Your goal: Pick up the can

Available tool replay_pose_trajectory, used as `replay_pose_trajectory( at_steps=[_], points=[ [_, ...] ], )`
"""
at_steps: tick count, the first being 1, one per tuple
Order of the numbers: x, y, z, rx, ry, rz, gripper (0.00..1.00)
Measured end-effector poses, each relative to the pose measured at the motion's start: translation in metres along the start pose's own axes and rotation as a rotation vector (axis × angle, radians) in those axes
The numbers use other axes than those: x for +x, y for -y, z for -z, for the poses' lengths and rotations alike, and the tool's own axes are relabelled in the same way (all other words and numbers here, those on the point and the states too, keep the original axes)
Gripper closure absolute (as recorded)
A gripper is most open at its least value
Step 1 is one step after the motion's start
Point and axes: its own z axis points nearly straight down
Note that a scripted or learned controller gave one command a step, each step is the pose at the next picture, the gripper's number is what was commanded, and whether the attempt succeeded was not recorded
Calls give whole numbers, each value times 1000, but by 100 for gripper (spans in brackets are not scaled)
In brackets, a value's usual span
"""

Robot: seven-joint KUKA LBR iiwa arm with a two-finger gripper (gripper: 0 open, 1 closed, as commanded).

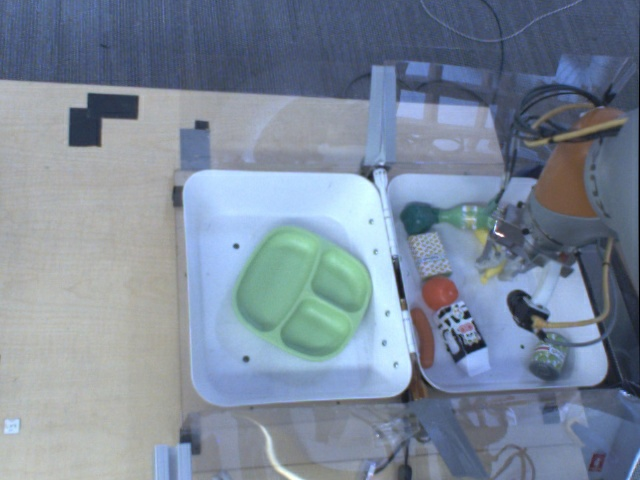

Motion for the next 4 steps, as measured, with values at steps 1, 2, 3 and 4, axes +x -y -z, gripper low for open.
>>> replay_pose_trajectory(
  at_steps=[1, 2, 3, 4],
  points=[
    [0, 0, 0, 0, 0, 0, 0],
    [-4, -2, -10, -2, -2, -237, 0],
    [4, -85, 128, -4, 0, -368, 0],
    [-18, -37, 96, 3, 3, -477, 0]
  ],
)
